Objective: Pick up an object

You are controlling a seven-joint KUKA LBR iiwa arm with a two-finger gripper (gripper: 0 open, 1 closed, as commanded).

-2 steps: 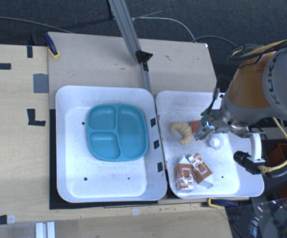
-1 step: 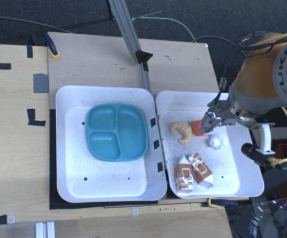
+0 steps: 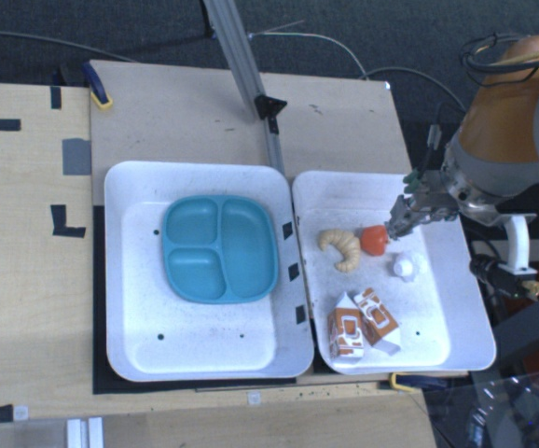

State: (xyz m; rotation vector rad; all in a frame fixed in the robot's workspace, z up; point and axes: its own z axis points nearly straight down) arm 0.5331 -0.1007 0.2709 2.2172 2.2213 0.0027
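The pale worktop [image 3: 27, 250] bore two white bins: the left bin [image 3: 120, 278] held a teal divided plate [image 3: 220, 248]. The right bin [image 3: 456, 325] held a croissant [image 3: 342, 246], red ball [image 3: 374, 241], white lump [image 3: 403, 268] and, at six o'clock, two cartons [image 3: 361, 323]. The pincer [image 3: 402, 220] hung at the ball's two o'clock; I cannot tell its state.

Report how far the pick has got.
Done: the gripper is down in the right bin, right beside the red ball. In hand: nothing visibly lifted; the ball rests by the croissant. Left: grasp and raise an object.
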